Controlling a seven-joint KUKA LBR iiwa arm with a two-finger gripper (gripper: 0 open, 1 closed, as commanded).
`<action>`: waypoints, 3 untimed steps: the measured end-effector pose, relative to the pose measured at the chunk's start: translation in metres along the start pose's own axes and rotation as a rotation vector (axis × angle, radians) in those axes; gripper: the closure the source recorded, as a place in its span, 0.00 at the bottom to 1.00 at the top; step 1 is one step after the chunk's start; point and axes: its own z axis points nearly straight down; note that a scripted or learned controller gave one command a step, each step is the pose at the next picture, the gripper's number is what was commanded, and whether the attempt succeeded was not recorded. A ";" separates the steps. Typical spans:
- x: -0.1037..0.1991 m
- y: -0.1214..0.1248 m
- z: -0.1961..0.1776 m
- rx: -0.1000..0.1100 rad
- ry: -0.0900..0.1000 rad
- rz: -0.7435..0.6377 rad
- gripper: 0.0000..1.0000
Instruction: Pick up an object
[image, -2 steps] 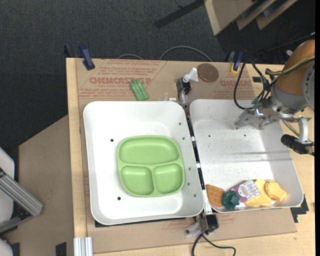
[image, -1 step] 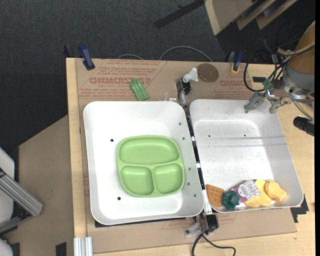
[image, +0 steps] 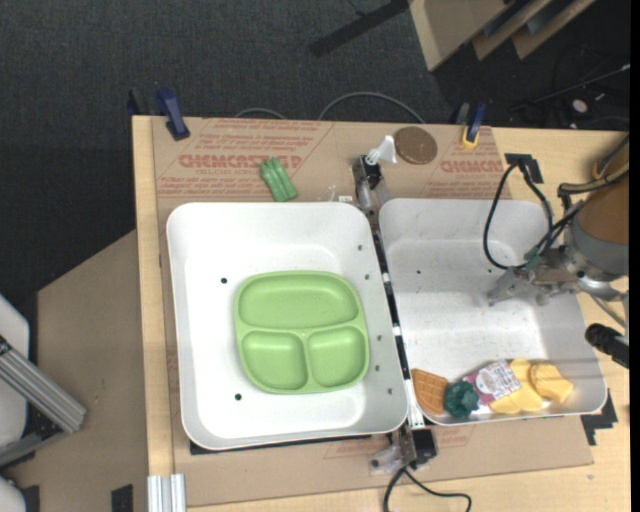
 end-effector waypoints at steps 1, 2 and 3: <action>0.008 0.088 0.010 -0.015 -0.004 -0.009 0.00; 0.005 0.100 0.011 0.011 0.010 -0.005 0.00; 0.006 0.100 0.011 0.008 0.010 -0.007 0.00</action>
